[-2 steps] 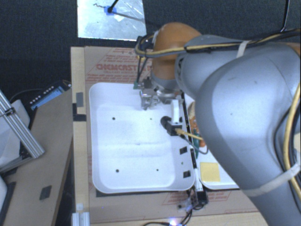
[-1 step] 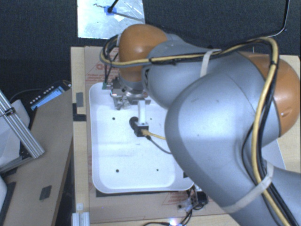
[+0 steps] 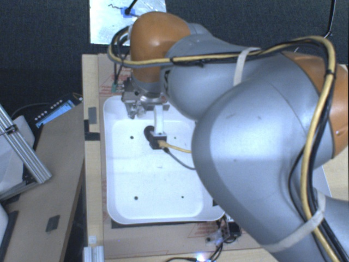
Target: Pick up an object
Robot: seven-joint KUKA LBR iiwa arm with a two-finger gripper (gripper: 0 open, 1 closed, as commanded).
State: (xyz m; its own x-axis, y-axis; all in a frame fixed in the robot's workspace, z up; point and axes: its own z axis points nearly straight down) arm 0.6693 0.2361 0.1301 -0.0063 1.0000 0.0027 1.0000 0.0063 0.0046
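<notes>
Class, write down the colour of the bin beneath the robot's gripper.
White. The bin shows best in the camera view, looking down on it.

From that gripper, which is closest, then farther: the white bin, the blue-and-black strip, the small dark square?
1. White bin, under the gripper.
2. Blue-and-black strip, view's left.
3. Small dark square, bottom left.

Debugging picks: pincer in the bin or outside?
In: pincer sits within the white bin's rim, at its far end; height above floor cannot tell.
</notes>
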